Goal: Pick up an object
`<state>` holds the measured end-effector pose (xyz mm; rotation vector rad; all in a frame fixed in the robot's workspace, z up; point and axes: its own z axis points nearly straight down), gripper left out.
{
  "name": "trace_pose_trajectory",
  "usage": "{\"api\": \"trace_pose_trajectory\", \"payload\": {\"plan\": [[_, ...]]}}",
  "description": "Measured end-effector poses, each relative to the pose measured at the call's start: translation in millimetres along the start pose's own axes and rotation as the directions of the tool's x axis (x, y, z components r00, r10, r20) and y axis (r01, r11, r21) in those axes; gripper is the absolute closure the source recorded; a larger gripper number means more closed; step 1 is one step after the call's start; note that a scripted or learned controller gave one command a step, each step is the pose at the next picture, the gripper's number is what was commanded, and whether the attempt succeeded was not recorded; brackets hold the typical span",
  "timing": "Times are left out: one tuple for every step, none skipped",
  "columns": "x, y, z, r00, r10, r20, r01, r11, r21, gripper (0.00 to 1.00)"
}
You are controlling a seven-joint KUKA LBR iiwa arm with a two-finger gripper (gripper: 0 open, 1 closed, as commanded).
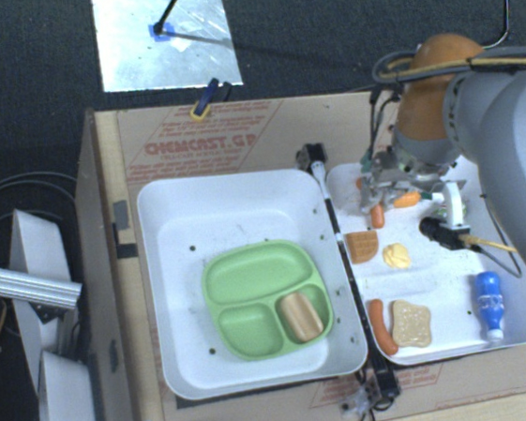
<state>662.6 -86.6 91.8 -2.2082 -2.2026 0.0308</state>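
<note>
The gripper [376,203] hangs at about 11 o'clock in the right bin [521,322], right over a small carrot [377,215] with a second carrot [406,201] just beside it at 3 o'clock; I cannot tell how its jaws stand. Below lie a brown slice [362,246], a yellow lump [397,256], a sausage [381,325], a cracker [412,323], and a blue bottle [489,305] at 5 o'clock. The left bin [179,261] bears a green tray [253,286] with 3 compartments, a tan roll [301,316] in the one at 4 o'clock.
</note>
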Motion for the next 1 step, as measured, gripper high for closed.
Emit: {"api": "trace_pose_trajectory", "payload": {"plan": [[43.3,-69.9,-92.5,1.000,-0.007,0.001,0.007,0.999,-0.035,1.00]]}}
